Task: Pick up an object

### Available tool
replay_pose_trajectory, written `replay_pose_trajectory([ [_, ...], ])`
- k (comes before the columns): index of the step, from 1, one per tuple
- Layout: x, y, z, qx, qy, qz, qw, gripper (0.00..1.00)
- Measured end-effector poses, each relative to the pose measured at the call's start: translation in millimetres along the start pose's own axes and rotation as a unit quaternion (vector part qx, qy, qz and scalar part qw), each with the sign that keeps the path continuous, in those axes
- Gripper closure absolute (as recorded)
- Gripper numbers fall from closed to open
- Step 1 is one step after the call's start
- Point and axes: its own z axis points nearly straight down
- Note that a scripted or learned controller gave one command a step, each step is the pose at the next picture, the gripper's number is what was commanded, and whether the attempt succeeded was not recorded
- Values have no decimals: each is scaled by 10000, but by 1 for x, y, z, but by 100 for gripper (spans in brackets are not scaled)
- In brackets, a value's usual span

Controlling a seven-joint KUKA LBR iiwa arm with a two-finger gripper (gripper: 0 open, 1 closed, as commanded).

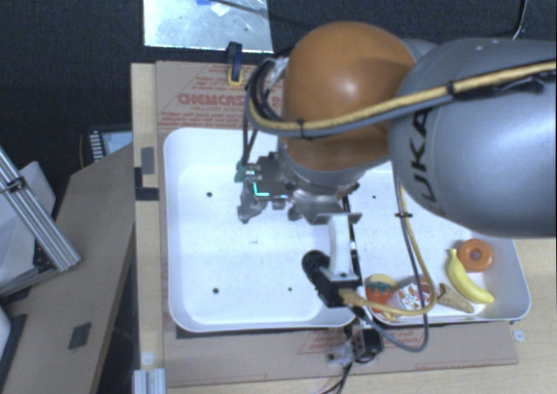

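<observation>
I am watching the arm reaching in from the right, and it is covering much of both bins. The gripper is hanging over the left bin, toward its far right corner. A small green light is glowing on its body. From up here I cannot tell whether the claw is apart or together, and I am seeing nothing held in it.

The things to pick are lying in the right bin, well apart from the gripper. A banana is lying by the near right corner. It is bright yellow and gently curved, with a darker tip at its far end. An orange disc with a dark centre is sitting just beside that far end. It looks close enough to be touching, though I cannot say for sure. Along the near edge, by the near left corner, a round piece in red, orange and white is showing partly behind the robot's cabling, too blurred for me to name. A small tan scrap is lying between it and the banana.
</observation>
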Motion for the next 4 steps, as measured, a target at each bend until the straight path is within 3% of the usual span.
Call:
replay_pose_trajectory([
  [1, -40, 72, -13, -31, -4, 15, 10000, 0],
  [2, 41, 45, -115, -50, 32, -62, 10000, 0],
  [3, 36, -2, -133, -2, 4, -32, 10000, 0],
  [4, 36, 0, -206, -36, 17, -30, 10000, 0],
])
